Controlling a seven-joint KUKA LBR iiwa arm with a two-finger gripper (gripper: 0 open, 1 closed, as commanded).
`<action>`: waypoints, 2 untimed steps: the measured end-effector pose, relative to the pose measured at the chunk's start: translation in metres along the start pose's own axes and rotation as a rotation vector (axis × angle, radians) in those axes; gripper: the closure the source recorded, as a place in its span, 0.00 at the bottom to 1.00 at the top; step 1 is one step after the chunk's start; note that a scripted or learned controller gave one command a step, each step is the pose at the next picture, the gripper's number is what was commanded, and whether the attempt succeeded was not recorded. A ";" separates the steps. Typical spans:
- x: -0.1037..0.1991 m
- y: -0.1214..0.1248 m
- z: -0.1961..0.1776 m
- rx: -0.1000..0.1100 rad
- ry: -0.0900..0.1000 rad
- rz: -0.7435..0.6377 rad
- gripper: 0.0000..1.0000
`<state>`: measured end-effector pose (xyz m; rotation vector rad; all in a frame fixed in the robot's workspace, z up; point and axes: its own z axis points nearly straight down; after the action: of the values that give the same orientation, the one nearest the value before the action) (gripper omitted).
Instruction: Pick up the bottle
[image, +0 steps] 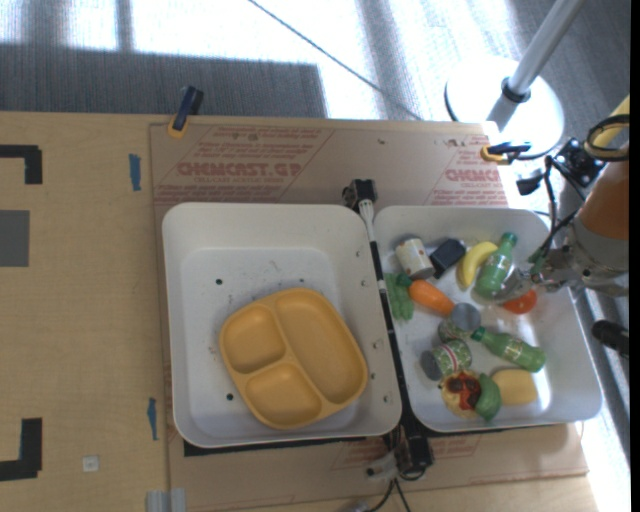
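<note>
- Bottles: two green ones lie in the right bin (575, 395). One bottle (496, 268) stands tilted near the far right part, just right of a banana (474, 262). The other, a lying bottle (510, 348), rests nearer, pointing left toward a grey lid (463, 318).
- Gripper (545, 272) sits at the right bin's far right side, just beside the tilted bottle; whether it is open or closed I cannot tell, and nothing is seen held.
- Arm (605, 215) comes in from the right, with its orange band over the bin's edge.
- A carrot (432, 296), a can (452, 356), a white cup (413, 256) and a yellow lemon (515, 386) also lie in the right bin.
- Left bin (190, 300) holds a yellow divided plate (292, 357).
</note>
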<state>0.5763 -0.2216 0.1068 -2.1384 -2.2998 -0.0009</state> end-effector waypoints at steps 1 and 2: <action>0.005 0.001 0.000 0.003 0.010 -0.003 0.00; 0.005 -0.051 0.016 -0.013 -0.001 -0.339 0.00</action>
<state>0.5248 -0.2201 0.0908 -1.7245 -2.6358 -0.0150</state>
